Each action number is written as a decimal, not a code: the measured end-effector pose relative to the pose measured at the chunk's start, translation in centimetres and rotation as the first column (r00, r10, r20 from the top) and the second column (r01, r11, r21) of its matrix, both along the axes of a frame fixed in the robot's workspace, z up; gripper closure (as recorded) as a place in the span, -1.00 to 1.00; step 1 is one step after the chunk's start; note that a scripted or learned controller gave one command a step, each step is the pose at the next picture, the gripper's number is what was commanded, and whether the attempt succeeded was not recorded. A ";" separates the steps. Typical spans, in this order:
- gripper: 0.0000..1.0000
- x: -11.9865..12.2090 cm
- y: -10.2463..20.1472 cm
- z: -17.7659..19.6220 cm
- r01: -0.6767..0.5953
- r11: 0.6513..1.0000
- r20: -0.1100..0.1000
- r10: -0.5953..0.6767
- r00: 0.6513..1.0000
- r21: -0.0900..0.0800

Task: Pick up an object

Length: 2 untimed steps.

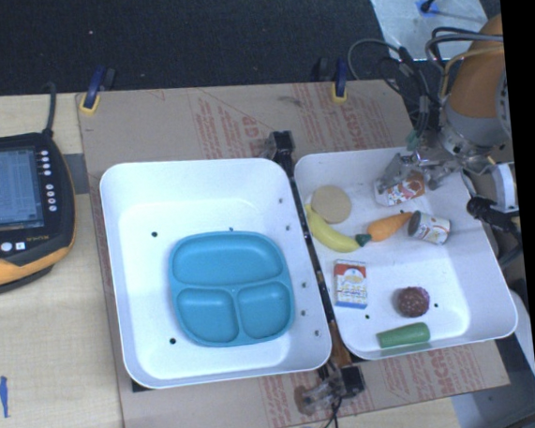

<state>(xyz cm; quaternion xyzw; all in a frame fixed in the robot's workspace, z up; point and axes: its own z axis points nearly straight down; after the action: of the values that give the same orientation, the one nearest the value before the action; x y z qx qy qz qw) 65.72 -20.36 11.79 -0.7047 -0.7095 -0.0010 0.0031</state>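
Note:
My gripper (412, 168) is low over the far right corner of the right bin (481, 277), reaching in from the right. Directly under and beside it lies a small red-and-white packet (397, 190); I cannot tell whether the gripper touches it. Close by in the same bin are an orange carrot (389, 227), a small can (431, 229) on its side, a yellow banana (331, 236) and a round tan biscuit (332, 204). Nearer the front lie a red-and-white box (350, 283), a brown round piece (411, 301) and a green cylinder (403, 336).
The left bin (136, 268) holds a blue divided plate (229, 287). A control pendant (7, 200) with a screen sits on the bench at far left. Cables and the arm's body crowd the top right, above the right bin.

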 end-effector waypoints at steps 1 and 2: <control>-1.00 -8.2 -0.9 -1.3 0.002 1.000 -0.001 -0.002 1.000 -0.007; -1.00 -16.1 4.6 -2.7 0.001 1.000 -0.002 -0.001 1.000 -0.005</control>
<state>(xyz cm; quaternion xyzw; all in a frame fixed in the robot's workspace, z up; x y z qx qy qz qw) 49.64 -15.75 9.12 -0.7052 -0.7090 0.0016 0.0020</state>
